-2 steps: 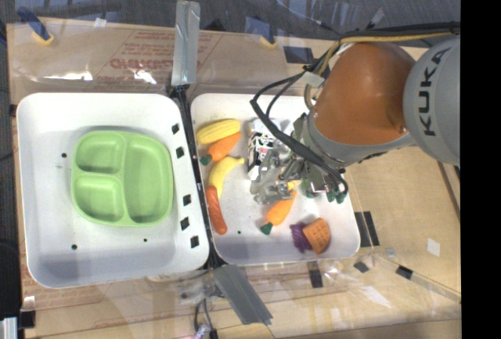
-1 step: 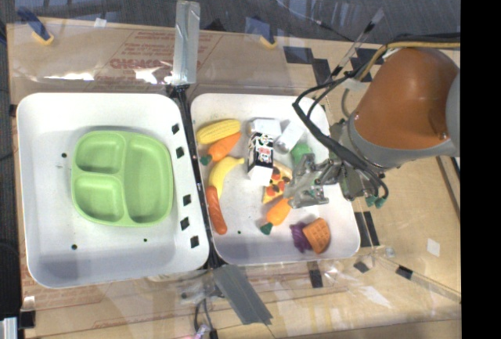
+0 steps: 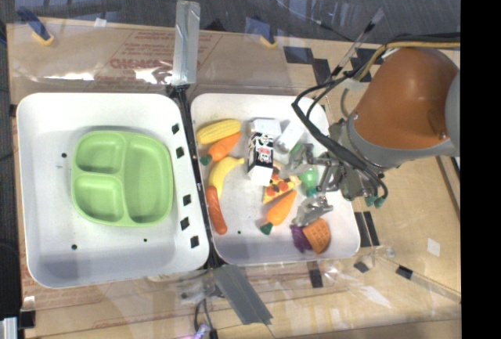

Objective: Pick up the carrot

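The carrot (image 3: 280, 207) is orange with a small green tip and lies slanted in the right bin (image 3: 235, 247), near the middle of its front half. My gripper (image 3: 314, 207) hangs low over that bin, just right of the carrot's thick end and above a purple eggplant (image 3: 298, 236). The grey wrist and its orange band (image 3: 407, 102) cover the bin's right side. Nothing shows as held.
Around the carrot lie a corn cob (image 3: 218, 129), a banana (image 3: 223, 171), a second orange piece (image 3: 225, 146), a red sausage (image 3: 214, 212), a black-and-white carton (image 3: 262, 151) and an orange waffle piece (image 3: 318, 236). The left bin (image 3: 47, 251) holds a green divided plate (image 3: 123, 177).
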Controlling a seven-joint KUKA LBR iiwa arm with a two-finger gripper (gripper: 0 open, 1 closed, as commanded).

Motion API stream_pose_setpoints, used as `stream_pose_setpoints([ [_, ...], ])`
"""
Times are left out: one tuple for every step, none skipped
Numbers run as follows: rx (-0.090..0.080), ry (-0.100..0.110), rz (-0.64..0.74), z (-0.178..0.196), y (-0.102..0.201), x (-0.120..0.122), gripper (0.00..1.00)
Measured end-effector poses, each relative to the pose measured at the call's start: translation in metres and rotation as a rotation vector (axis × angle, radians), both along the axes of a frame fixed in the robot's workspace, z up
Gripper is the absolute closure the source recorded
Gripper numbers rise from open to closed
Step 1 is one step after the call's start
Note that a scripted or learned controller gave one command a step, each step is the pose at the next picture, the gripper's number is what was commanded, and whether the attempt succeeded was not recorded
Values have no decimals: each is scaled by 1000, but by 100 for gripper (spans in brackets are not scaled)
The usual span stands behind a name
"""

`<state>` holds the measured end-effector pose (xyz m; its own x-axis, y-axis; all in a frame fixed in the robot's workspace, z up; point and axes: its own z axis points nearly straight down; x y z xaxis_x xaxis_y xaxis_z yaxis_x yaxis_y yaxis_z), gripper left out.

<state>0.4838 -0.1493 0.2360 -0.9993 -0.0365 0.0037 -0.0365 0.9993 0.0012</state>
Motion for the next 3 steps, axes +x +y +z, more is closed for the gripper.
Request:
stream_pose_setpoints([
  [4, 14, -79, -139, 16, -1, 0],
  [3, 11, -73, -129, 17, 2, 100],
  [-2, -5, 92, -14, 8, -5, 100],
])
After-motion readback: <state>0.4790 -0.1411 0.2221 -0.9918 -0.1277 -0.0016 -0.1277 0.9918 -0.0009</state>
